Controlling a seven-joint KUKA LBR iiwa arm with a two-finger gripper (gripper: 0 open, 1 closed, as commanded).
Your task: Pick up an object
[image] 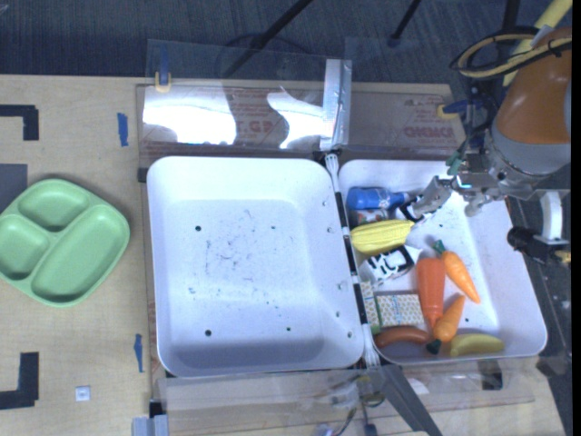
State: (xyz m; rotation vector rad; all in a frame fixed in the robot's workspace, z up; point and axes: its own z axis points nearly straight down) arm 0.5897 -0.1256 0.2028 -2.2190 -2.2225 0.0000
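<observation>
The right bin (517,271) holds a heap of toy food. A yellow corn cob (379,236) lies near its left wall, with a blue packet (367,198) behind it and a black-and-white item (390,262) in front. Three orange carrots (431,285) lie in the middle. Along the front lie a brown sausage (402,336) and a yellow banana (477,343). My gripper (454,198) hangs over the back of this bin, right of the blue packet. It is open, with nothing between its fingers.
The left bin (245,252) sits beside the right one, sharing a raised rim. A green divided plate (59,240) rests on the bench at far left. A clear plastic panel (236,98) stands behind the bins. Cables hang near the arm at upper right.
</observation>
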